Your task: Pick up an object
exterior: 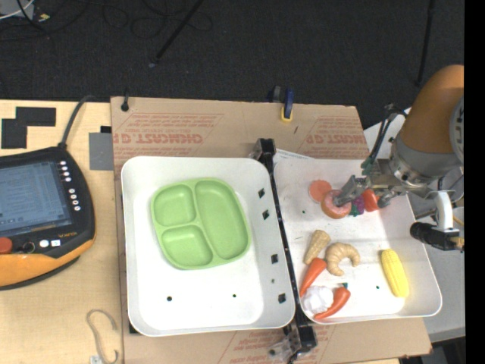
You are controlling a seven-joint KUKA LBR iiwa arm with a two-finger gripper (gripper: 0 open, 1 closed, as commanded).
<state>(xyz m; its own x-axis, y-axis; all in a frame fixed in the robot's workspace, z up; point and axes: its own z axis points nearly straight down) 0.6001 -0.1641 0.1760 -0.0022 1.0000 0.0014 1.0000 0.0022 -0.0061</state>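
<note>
Green divided plate (201, 224) in left bin (144, 279), tablet (38, 203) beside

Green divided plate (201, 223) glossy plastic; white bins (144, 279) smooth plastic; cardboard (182, 131) matt.

I'm in a robotics lab: teach pendant (34, 214) on my counter (91, 294), loose cables (30, 2), two bins on cardboard (197, 131).

Pink-red toy food (331, 201) flat in right bin's (424, 298) upper middle
</note>
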